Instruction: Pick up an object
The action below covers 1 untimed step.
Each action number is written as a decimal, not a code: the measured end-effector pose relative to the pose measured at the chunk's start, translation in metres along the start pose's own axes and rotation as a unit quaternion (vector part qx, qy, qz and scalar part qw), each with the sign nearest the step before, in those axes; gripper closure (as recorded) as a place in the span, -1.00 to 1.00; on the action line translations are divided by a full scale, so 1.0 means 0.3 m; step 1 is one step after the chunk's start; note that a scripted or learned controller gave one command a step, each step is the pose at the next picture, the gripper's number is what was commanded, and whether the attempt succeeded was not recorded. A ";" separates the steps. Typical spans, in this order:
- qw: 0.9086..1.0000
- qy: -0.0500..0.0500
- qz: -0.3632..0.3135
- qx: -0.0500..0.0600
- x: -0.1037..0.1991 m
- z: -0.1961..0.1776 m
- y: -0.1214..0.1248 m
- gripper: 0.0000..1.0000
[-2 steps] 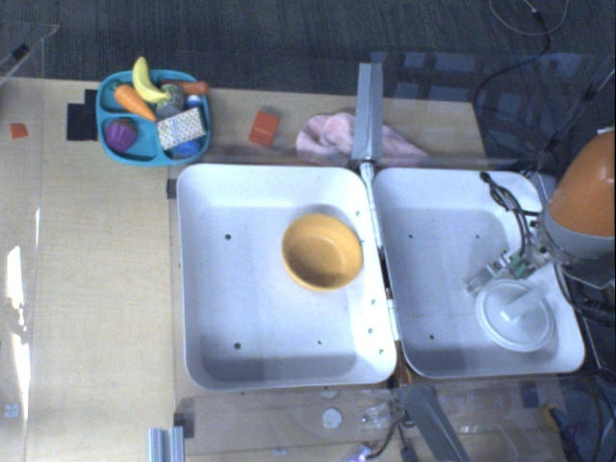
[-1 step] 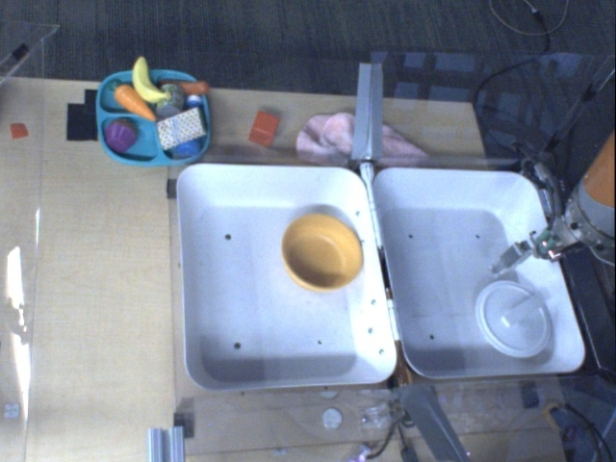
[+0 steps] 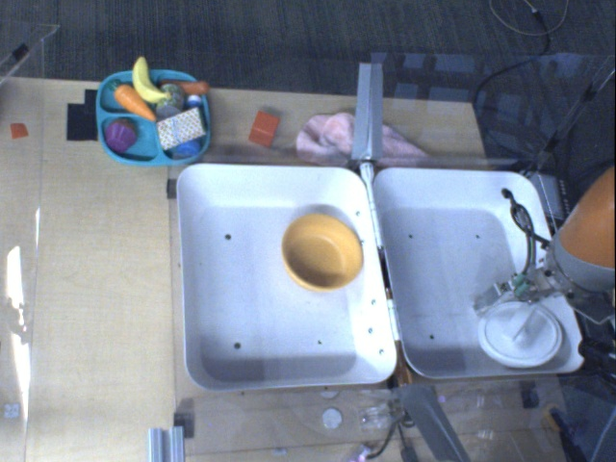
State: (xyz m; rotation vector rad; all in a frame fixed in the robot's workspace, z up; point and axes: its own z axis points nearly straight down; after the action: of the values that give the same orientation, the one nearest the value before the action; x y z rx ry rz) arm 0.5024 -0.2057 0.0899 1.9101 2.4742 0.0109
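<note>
A yellow bowl sits upright in the left white bin, right of its middle. In the near right corner of the right white bin lies a white round plate. My gripper hangs over the plate's far left rim, very close to it. The arm with its orange band reaches in from the right above that corner. The view is too small and cluttered with cables to show whether anything is held.
A blue divided tray with toy food stands on the bench at the far left. A red block and a pink cloth lie behind the bins. A grey post rises between the bins at the back.
</note>
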 end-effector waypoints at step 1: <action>1.000 -0.003 -0.002 -0.005 -0.003 -0.043 0.016 1.00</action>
State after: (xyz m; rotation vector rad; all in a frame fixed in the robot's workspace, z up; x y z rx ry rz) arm 0.5071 -0.2054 0.1028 1.8981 2.4691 0.0168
